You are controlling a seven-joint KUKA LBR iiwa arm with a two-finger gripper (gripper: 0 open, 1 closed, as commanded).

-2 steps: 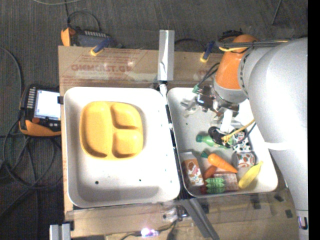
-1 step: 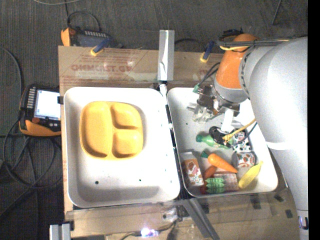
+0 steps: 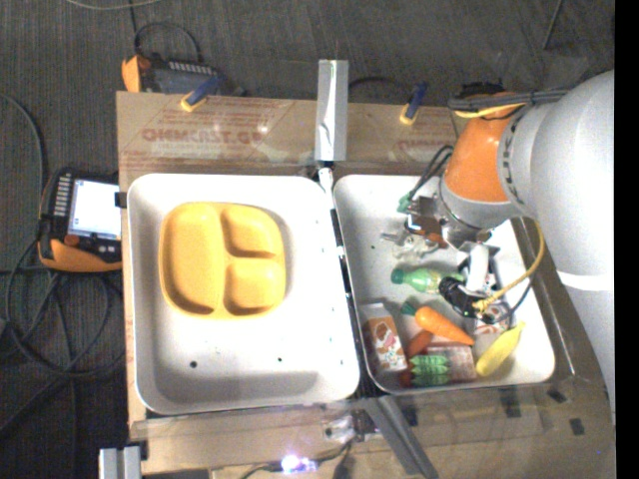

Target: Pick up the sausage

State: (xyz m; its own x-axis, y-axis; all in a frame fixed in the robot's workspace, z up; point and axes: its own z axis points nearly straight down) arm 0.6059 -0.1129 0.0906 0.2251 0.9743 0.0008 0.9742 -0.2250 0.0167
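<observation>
The sausage is a short reddish-brown piece in the front part of the right bin. It lies between a small printed packet and an orange carrot. My gripper hangs over the back middle of that bin, well behind the sausage and apart from it. Nothing shows held in it. The grey wrist with its orange band reaches in from the right and covers part of the bin's far right side.
A green bottle-shaped toy lies just in front of the gripper. A green ridged item and a yellow banana sit by the front wall. The left bin holds a yellow compartment tray.
</observation>
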